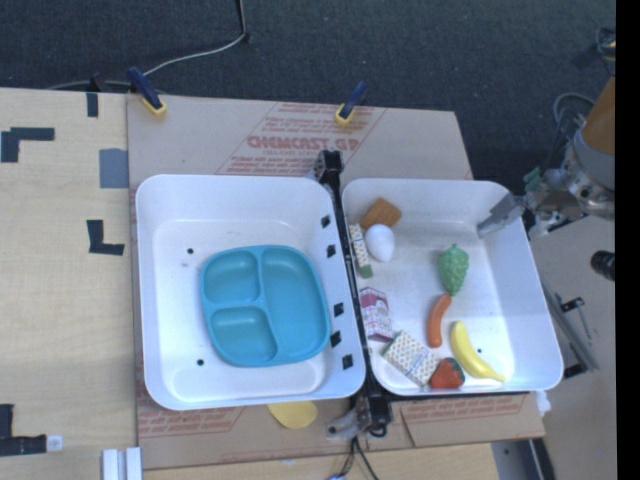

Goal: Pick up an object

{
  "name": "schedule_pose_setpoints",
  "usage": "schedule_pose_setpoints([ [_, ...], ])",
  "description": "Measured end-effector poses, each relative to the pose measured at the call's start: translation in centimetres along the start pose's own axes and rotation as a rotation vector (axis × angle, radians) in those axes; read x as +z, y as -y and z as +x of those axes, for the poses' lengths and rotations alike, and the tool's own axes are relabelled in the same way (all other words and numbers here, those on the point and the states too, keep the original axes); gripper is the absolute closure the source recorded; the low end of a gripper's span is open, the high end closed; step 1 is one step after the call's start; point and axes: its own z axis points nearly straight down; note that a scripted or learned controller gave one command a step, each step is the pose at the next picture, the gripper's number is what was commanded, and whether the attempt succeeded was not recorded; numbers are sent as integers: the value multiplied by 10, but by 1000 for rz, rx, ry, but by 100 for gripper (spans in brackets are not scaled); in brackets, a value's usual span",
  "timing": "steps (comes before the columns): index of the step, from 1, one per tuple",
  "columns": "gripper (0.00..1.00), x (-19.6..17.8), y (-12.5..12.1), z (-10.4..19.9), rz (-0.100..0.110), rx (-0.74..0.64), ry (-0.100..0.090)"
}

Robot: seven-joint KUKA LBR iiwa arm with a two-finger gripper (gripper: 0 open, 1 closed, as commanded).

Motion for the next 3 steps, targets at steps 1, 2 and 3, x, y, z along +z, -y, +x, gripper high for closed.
schedule_pose_setpoints([
  [1, 0, 147, 38, 31, -2, -1, -2],
  [2, 100, 137, 37, 29, -7, 0, 4],
  [3, 0, 138, 37, 29, -7, 0, 4],
])
